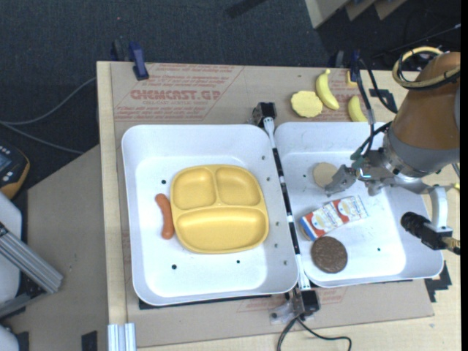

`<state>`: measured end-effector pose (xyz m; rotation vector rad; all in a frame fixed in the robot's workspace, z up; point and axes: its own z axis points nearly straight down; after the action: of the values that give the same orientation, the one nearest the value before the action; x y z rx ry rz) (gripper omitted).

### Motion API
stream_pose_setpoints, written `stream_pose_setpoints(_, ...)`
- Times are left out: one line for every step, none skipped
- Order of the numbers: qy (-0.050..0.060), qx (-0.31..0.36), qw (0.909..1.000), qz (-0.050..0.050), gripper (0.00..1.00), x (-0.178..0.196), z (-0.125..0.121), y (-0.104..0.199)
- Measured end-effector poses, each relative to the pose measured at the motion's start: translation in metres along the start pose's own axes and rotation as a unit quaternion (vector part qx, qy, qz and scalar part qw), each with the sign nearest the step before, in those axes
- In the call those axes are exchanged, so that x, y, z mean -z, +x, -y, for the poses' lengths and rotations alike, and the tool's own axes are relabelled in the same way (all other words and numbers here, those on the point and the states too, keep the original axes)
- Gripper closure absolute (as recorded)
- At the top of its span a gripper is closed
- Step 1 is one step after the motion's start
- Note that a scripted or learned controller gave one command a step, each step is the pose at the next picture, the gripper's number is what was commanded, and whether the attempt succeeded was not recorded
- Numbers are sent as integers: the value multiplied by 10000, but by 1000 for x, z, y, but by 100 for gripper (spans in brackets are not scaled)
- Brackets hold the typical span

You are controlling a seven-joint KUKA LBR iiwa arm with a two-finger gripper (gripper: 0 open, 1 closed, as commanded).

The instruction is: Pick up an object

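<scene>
— Pincer [349,179] state?
— Mine's spread, pinching nothing, low in right bin [380,265], just beside tan disc [323,173].
— Other stuff?
— Carton [333,216] and brown disc [330,254] nearby; tray [218,208], sausage [164,216] in left bin [146,269].

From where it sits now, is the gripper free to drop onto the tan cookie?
Probably yes: the gripper hangs right beside the tan cookie in the right bin, and nothing lies on it.
</scene>
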<state>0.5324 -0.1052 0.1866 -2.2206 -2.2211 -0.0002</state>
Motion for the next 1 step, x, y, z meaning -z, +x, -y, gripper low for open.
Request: stream_pose_setpoints(2, 9, 10000, 12, 0, -94, -66, -16)
